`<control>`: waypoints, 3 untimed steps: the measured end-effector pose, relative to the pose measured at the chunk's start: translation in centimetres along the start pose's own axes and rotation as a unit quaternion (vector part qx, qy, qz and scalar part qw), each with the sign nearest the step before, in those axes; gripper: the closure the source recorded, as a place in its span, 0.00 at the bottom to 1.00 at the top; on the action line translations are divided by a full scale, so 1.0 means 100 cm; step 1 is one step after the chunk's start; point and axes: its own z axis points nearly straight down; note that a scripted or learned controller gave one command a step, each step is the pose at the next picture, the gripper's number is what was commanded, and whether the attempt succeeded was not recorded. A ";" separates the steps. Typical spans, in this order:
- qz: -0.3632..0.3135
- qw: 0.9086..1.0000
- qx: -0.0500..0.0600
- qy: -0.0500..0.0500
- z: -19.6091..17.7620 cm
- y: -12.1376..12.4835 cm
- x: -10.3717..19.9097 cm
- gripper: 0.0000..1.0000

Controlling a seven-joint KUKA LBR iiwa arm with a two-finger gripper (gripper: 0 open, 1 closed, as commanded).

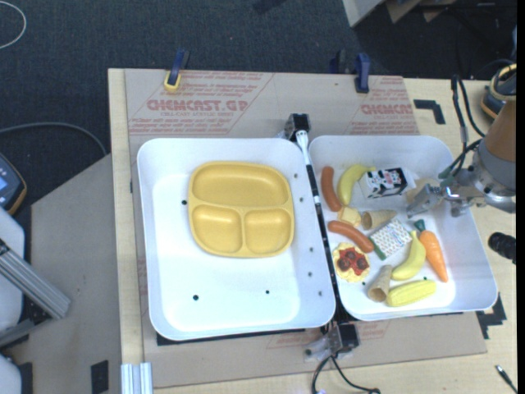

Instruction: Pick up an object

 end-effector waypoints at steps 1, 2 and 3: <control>-0.001 1.000 -0.003 0.002 0.048 0.003 0.002 0.00; -0.001 1.000 -0.008 -0.001 0.035 0.004 0.001 1.00; 0.001 1.000 -0.005 -0.003 -0.011 0.002 -0.007 1.00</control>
